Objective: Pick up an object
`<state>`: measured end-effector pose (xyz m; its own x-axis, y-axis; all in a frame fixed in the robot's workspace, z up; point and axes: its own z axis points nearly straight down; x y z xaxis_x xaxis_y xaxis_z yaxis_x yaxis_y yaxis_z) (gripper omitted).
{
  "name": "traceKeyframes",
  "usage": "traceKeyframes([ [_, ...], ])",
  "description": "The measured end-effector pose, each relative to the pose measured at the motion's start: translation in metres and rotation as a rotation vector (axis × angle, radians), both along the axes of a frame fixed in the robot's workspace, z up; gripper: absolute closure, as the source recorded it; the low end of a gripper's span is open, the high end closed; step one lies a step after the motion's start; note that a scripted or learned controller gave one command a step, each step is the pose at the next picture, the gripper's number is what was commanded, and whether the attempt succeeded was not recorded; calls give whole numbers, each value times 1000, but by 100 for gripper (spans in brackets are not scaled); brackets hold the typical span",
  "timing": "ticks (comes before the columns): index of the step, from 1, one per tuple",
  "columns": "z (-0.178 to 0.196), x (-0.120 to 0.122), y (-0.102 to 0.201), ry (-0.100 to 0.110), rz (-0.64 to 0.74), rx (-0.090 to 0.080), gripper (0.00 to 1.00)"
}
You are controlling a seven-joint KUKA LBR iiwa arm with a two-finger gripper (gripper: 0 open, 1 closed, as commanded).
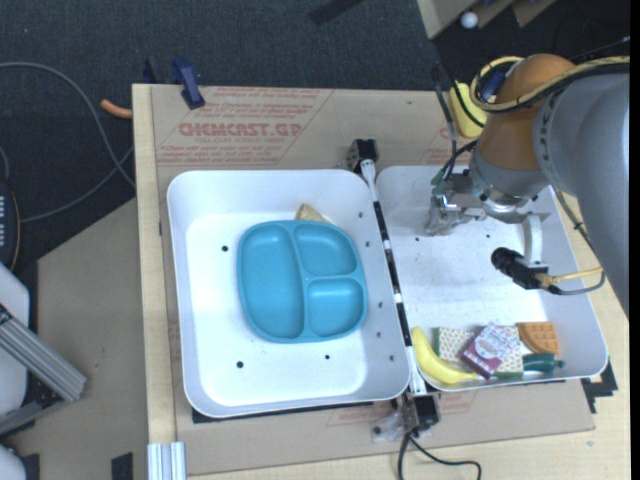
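jaws (pixel 440 216): state unreadable, low over bare floor at right bin (pixel 590 313) 12 o'clock
targets: banana (pixel 437 363), packets piled at 6 o'clock, unreached

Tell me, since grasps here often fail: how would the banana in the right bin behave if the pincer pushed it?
The banana looks curved and smooth, so it would probably pivot or slide rather than roll. It lies against the right bin at its near-left corner, beside a small packet, so a push would likely jam it there.

Robotics lab: wooden surface (pixel 270 123) on dark carpet (pixel 80 28), two white bins (pixel 200 268), loose cables (pixel 60 88), aluminium framing (pixel 40 353).
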<state>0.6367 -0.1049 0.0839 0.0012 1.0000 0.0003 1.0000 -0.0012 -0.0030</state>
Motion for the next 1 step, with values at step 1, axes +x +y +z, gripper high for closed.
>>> traceKeyframes([
  [1,50,-1,10,-7,2,-1,100],
])
